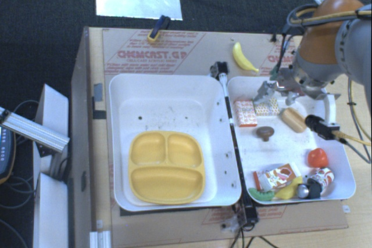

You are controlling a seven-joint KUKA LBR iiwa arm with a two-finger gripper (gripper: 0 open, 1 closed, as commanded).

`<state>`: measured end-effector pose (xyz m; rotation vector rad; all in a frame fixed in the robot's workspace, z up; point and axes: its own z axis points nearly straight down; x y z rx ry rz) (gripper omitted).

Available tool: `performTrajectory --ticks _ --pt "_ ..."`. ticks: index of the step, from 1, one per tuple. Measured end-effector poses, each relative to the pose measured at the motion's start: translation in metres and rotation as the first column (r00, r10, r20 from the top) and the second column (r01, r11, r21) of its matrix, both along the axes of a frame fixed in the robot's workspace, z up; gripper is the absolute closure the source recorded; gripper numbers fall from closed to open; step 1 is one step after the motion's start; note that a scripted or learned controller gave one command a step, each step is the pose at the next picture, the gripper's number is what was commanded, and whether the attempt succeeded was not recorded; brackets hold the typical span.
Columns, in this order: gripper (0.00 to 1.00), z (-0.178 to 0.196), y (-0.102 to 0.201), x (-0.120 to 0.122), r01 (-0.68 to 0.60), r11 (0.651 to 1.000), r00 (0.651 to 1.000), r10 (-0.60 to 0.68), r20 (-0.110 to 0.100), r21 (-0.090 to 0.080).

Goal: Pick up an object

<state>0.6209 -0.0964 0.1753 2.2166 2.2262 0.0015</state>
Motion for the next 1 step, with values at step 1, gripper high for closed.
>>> performTrajectory --ticks 1 --pt "0.0 -0.0078 -0.0187 0.041 0.001 1.0 1.0 -0.001 0.001 -0.001"
